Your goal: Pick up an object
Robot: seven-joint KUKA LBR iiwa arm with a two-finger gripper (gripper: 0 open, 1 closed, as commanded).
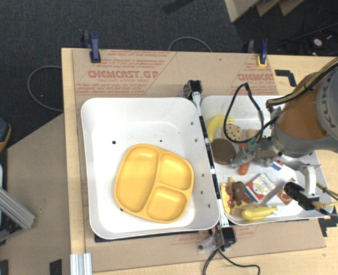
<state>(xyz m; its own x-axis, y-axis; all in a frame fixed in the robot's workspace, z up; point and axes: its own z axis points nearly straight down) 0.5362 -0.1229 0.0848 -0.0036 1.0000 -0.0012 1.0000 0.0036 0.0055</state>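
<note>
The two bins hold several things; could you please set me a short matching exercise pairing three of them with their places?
Things:
1. yellow divided tray
2. banana
3. brown round object

Places:
A. near front edge of right bin
B. right bin, close to the divider between the bins
C. left bin

Pairs: 1-C, 2-A, 3-B

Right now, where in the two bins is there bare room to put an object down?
The left bin has bare floor along its far side and left side, around the yellow tray. The right bin is crowded: banana, brown round item, small packages, with the arm above it.
</note>
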